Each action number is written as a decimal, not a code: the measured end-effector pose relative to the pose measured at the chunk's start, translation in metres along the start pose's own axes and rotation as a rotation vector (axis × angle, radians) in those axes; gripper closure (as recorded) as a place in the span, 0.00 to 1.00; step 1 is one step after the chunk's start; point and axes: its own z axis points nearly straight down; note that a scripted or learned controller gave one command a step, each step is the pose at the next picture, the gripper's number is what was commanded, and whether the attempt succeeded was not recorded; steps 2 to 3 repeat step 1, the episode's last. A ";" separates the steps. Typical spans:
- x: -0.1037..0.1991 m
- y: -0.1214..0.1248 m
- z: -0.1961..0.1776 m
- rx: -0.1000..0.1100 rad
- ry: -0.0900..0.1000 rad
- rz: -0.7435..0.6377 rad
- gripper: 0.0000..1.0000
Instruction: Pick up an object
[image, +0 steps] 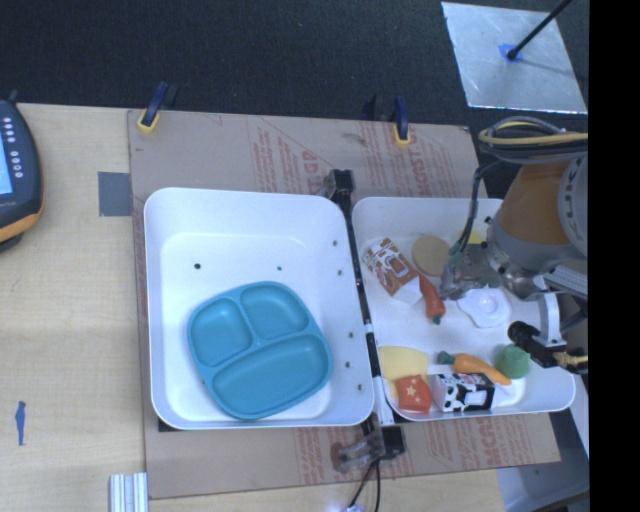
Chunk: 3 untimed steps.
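The fingers (452, 283): we cannot tell their spread; they sit low in the right bin (560, 405), just beside the carrot (431, 297).

On my feed the left white bin (160, 210) holds a blue divided plate (260, 348), lying flat toward its near left corner. Both bins sit on a brown cardboard sheet (250, 150), clamped at the bench's far edge by a yellow clamp (152, 112) and a blue-handled clamp (401, 125). I see a handheld control pendant (15, 170) at the bench's left edge, with a grey tape patch (115, 193) near it. Beyond the far right corner lies what looks like a silvery sheet (515, 55).
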 end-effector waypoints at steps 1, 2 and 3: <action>-0.014 -0.004 0.000 0.000 0.001 0.003 1.00; -0.014 -0.004 0.000 0.000 0.001 0.003 1.00; -0.014 -0.004 0.000 0.000 0.001 0.003 1.00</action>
